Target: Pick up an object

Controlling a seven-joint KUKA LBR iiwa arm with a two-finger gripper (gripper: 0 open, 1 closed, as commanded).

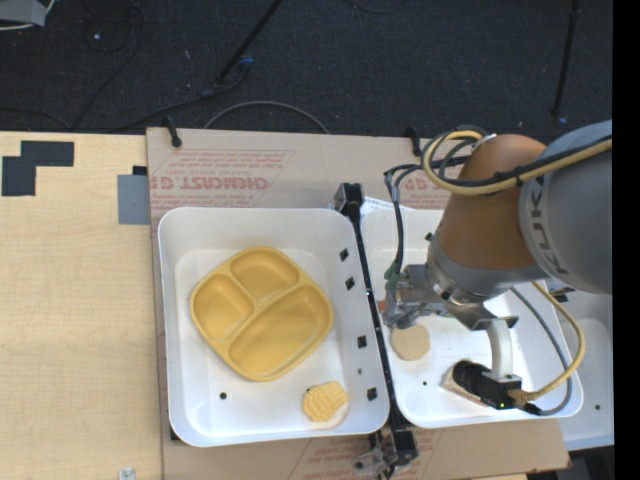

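Over the right bin (560,408), my gripper (400,308) sits above the tan cookie (410,343) — grip unclear — I might miss sideways.

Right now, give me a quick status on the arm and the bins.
Gripper low in the right bin, just above a round tan piece. Nothing seen between its fingers. Yellow divided plate and small yellow ridged piece in left bin.

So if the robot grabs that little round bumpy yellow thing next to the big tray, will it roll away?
Probably not. The bumpy yellow thing seems to lie flat, so it would likely slide, not roll. It looks small and probably light. Sitting close to the yellow tray, it might bump it when pushed.
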